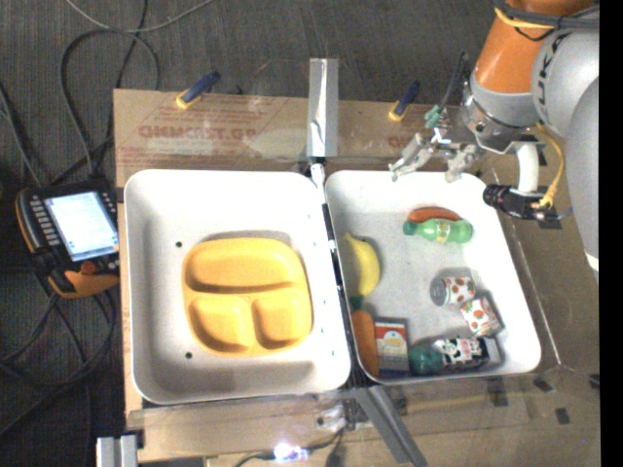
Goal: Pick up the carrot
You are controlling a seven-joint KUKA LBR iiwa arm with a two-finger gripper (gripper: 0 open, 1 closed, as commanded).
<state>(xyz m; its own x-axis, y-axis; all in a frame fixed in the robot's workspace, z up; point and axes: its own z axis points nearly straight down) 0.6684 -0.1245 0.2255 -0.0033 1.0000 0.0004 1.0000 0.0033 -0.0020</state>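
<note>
Two shallow white bins are seen side by side on the bench: the left white bin (156,261) and the right white bin (516,290), divided by a grey strip. One yellow plastic tray with three compartments (248,293) is laid flat in the middle of the left bin.

Over on the right, one grey arm with an orange band (521,42) is brought in from the far right corner. Its one two-finger gripper (431,160) is held above the far edge of the right bin, its two fingers (406,164) spread apart, with nothing gripped between them.

In the right bin, the contents are counted. One orange carrot (363,337) is found at the near left corner, lying against the left wall, well apart from the gripper. One yellow banana (363,264) is placed just beyond it, along the same wall. One small orange-and-blue carton (391,346) is set just right of the carrot, touching or nearly so. One green bottle with a red cap end (438,226) is laid on its side at the far middle. One small silver can (453,289) is seen right of centre, one red-and-white patterned pack (478,317) just near of it, and one black-and-white pack with a green end (450,353) along the near wall.

Outside the bins, one handheld control pendant with a lit screen (70,226) is resting at the far left, and two blue-and-yellow clamps (198,89) are fixed on the far board.
</note>
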